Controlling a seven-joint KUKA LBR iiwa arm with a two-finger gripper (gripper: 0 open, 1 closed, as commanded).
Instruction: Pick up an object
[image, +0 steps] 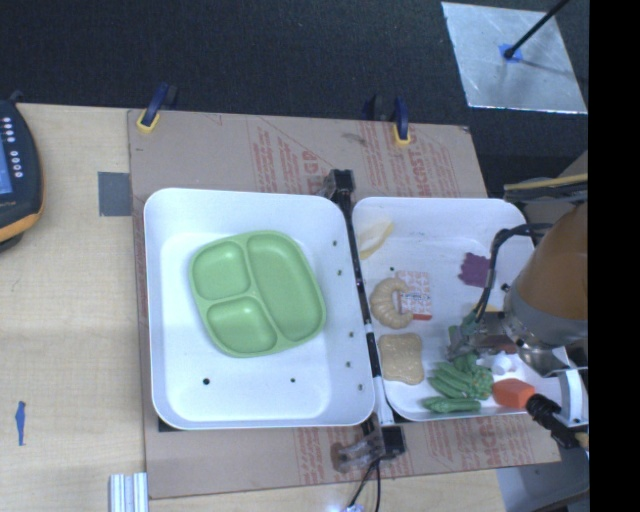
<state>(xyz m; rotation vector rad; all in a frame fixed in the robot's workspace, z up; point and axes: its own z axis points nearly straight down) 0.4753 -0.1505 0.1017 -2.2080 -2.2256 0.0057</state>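
The left bin (165, 300) holds a divided plate (258, 292). In the right bin (440, 212), a bagel (390, 302) lies behind toast (402, 357), with beans (458, 385) right of the toast.

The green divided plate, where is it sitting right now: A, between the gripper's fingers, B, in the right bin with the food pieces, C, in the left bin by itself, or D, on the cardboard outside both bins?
C: the green divided plate lies flat in the left bin, while the food pieces sit in the right bin near the arm.
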